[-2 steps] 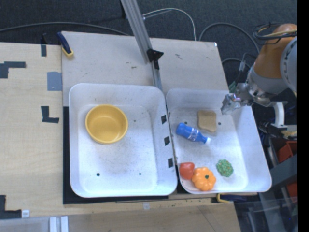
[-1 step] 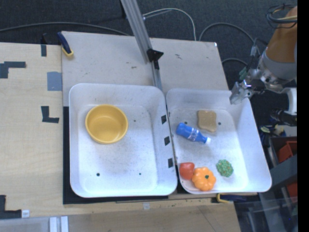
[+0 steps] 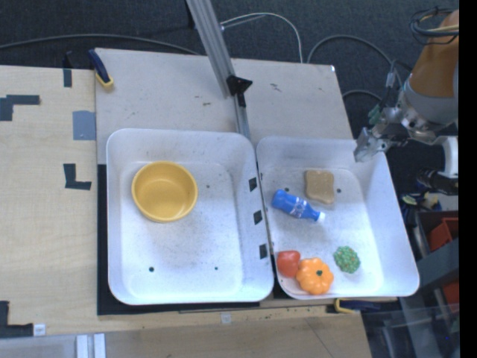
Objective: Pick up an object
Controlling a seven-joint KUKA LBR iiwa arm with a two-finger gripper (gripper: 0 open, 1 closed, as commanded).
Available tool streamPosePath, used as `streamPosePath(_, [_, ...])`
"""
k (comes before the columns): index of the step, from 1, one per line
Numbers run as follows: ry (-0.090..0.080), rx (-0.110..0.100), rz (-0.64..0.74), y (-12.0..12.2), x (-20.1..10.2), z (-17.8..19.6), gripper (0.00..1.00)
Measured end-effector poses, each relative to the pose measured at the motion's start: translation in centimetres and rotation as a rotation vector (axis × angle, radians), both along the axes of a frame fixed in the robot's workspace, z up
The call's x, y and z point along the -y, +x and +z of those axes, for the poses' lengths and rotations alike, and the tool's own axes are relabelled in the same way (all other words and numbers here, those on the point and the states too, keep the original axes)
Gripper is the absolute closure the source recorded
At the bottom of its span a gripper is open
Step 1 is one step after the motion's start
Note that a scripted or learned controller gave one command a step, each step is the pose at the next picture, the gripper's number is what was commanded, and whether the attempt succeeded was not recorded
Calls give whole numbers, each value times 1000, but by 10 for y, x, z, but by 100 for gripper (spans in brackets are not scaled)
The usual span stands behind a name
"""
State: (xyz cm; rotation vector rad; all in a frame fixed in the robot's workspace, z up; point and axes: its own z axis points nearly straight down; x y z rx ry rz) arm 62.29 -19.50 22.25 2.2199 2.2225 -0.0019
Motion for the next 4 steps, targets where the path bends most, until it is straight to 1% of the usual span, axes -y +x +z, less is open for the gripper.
streamPosePath(1, [1,-1,3,-8,-44,-3,100])
streamPosePath(2, [3,-2,6,-8,-102,-11,100])
streamPosePath(3, [3,-1,6,-5,-154,-4,100])
streamPosePath(4, [3,-1,5,-16,-202,5,100])
